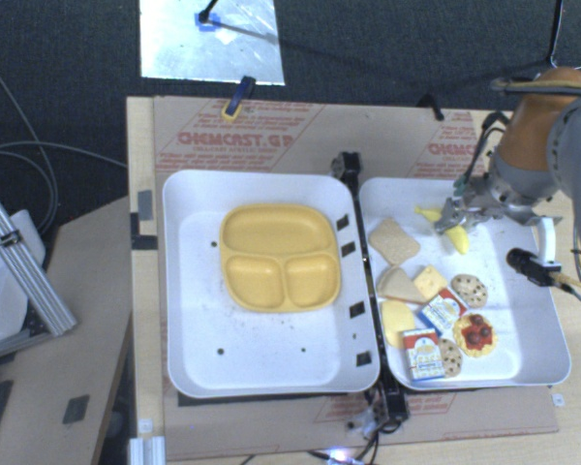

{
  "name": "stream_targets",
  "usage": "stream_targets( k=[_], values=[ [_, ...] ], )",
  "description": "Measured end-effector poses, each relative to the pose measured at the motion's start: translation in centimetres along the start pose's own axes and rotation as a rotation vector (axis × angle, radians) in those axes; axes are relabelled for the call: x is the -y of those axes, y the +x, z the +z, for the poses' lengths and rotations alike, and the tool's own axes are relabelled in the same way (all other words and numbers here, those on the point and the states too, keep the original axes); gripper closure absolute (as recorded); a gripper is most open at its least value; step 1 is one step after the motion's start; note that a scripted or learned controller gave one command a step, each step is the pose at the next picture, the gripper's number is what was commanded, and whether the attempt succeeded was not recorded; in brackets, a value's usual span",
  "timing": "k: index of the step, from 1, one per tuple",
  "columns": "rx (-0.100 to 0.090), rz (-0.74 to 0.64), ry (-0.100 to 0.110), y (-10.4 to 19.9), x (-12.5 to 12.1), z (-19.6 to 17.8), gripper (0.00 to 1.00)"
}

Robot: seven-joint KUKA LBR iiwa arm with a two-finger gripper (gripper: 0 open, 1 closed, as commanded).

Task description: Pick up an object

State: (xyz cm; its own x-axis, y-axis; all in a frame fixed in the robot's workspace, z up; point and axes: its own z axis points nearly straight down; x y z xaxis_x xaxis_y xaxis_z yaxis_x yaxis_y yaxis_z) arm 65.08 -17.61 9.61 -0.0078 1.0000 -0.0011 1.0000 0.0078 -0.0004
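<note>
A grey arm (573, 139) with an orange band (535, 129), dark cables and a metal wrist.

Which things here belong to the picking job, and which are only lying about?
Job:
- hand
- yellow banana piece below it
- bread slice
- cheese pieces
- cookies
- small boxes
- right bin

Lying about:
- yellow divided plate
- left bin
- foil sheet

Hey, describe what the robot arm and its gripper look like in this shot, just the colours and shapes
The grey rounded arm carries an orange band above the wrist. Thin dark cables run alongside it. The small metallic two-finger gripper at its end looks silver-grey with dark parts. A black cylindrical attachment with a white bracket sits just below it.
</note>
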Motion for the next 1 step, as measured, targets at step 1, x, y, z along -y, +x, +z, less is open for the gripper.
stream_targets(
  k=[1],
  values=[
    [-0.004, -0.003, 0.002, 7.47, -1.3, -1.17, 1.0]
  ],
)
